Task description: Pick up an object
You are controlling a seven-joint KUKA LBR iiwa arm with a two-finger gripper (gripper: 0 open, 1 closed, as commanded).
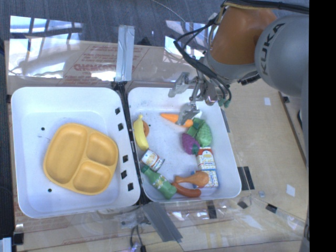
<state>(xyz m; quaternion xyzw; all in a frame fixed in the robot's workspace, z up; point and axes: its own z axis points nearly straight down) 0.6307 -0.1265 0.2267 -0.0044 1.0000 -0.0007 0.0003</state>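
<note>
Fingers (188, 112) over carrot (169, 117) (one), one banana (139, 133) — two bins (21, 140)

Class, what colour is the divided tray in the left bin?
Yellow tray, seen in the camera view.

Bench (262, 140): pale wood top, clear plastic sheet over its far part. Two white bins sit directly on it, touching side by side. Left bin (21, 140) near the left edge; right bin (231, 167) at mid-bench. Grey tape strip (125, 51) runs from the far edge to their joint. Black tape marks (245, 176) lie just right of the right bin.
</note>
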